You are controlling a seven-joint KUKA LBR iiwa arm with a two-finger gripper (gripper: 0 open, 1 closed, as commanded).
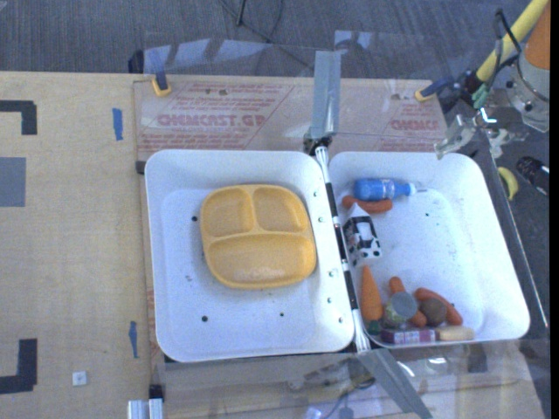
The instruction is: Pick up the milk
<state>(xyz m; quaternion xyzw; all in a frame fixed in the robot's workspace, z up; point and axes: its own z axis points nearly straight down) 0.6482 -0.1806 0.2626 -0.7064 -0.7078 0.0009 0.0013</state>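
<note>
A pale wooden bench top (65,260) is carrying strips of blue tape (117,124) and black tape marks (23,116). Dark grey carpet (105,20) is showing beyond, with black cables (249,7) trailing across it.

The arm (533,24) is cut off by the top right corner, so little of it shows (its gripper (467,129) is a blur of metal). Small items heaped in the right bin's (489,234) near corner overlap, too small to name.
</note>
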